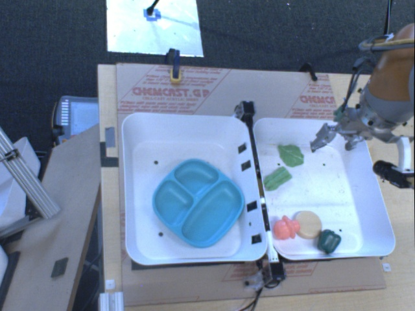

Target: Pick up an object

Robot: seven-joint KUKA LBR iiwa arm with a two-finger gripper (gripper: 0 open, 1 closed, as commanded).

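My gripper [335, 141] hangs over the far part of the right bin [363, 193], open with nothing between its fingers. Just to its left, a light green leafy piece [290, 154] lies on the bin floor, with a green oblong piece [277, 178] a little nearer. Along the bin's near edge lie a pink-orange toy [284, 228], a tan round disc [308, 222] and a dark green pepper [329, 240]. The gripper touches none of them.
The left bin [146, 141] holds a blue divided plate [198, 201]. A black divider with clips [253, 173] runs between the two bins. The bins rest on a cardboard sheet [214, 89], and grey tables stand at the left.
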